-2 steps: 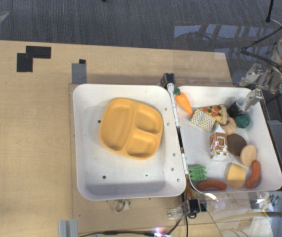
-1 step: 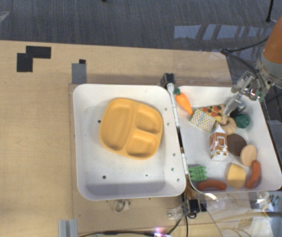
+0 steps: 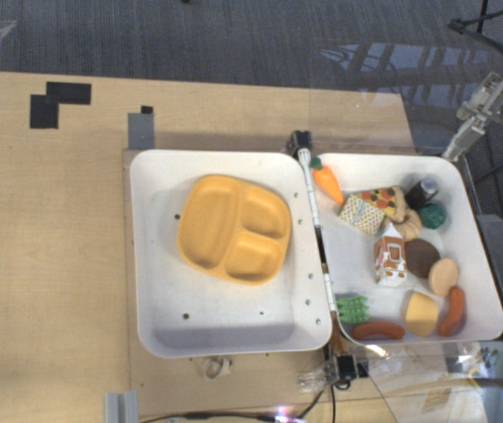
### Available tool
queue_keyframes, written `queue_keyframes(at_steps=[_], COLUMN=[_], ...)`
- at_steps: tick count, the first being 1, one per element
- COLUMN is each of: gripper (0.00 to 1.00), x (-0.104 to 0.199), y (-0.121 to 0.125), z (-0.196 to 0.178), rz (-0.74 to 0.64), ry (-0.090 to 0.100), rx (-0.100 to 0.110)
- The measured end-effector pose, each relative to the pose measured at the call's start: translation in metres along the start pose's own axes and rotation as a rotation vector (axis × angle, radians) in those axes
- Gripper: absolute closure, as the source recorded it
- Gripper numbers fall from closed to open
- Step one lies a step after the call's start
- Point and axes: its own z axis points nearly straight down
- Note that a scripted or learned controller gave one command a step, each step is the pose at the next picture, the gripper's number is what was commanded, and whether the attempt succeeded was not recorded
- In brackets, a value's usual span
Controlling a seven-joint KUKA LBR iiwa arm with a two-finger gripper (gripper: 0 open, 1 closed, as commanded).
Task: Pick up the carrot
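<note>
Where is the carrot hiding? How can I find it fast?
Look in the right-hand shallow white bin, the one crowded with toy food. Go to its far left corner, beside the divider between the bins: the small orange toy carrot lies there. It is the one pointed orange cone with a green top; its neighbours are boxy or rounded.

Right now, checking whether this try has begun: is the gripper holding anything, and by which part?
Nothing is held. The gripper is outside the bins; the carrot lies untouched in the right bin.
</note>
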Motion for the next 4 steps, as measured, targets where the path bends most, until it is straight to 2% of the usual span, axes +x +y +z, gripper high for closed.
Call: queue_keyframes(at_steps=[1, 2, 3, 4], gripper=[0.0, 0.0, 0.0, 0.0], x=[0.025, 0.075, 0.064, 0.063], y=[0.034, 0.108, 0.132, 0.131], z=[0.156, 0.138, 0.162, 0.162], rz=[-0.048, 0.241, 0.441, 0.443], ry=[0.042, 0.025, 0.025, 0.023], rx=[0.008, 0.005, 0.011, 0.012])
